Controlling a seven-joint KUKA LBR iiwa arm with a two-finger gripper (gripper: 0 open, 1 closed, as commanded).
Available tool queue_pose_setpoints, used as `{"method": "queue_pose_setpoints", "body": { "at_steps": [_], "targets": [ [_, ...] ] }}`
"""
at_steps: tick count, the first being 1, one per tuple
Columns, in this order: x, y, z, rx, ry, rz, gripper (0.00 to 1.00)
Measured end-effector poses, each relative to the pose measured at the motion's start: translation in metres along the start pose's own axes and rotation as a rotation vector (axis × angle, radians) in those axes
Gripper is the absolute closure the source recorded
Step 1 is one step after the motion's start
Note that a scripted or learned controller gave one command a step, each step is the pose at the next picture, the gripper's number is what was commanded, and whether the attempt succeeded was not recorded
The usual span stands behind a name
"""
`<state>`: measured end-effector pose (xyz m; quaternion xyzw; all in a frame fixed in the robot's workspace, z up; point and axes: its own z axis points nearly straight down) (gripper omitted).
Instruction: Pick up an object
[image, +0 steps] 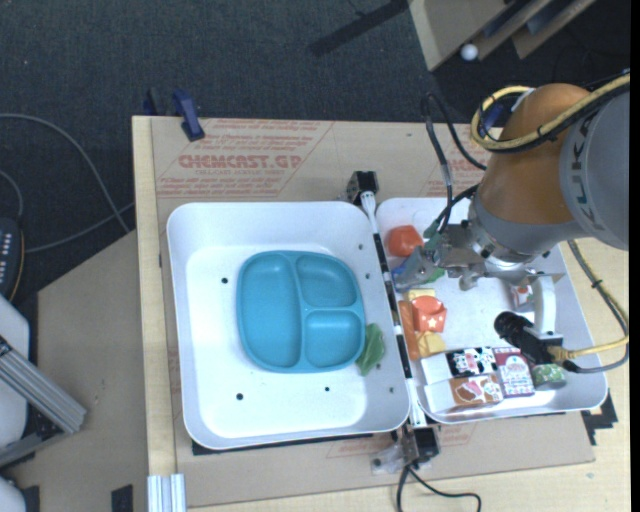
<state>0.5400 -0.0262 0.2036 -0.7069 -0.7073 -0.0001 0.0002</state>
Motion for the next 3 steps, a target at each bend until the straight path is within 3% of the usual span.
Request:
{"method": "queue_pose_setpoints", "body": {
  "at_steps": [1,2,3],
  "targets": [
    [-0.081,0.014,0.116,-0.001,-0.002,0.004,0.00],
    [-0.068,0.050,0.117,-0.005,-0.001,0.000,0.00],
    [-0.067,0.098,0.117,0.005,-0.002,0.000,0.00]
  ]
}}
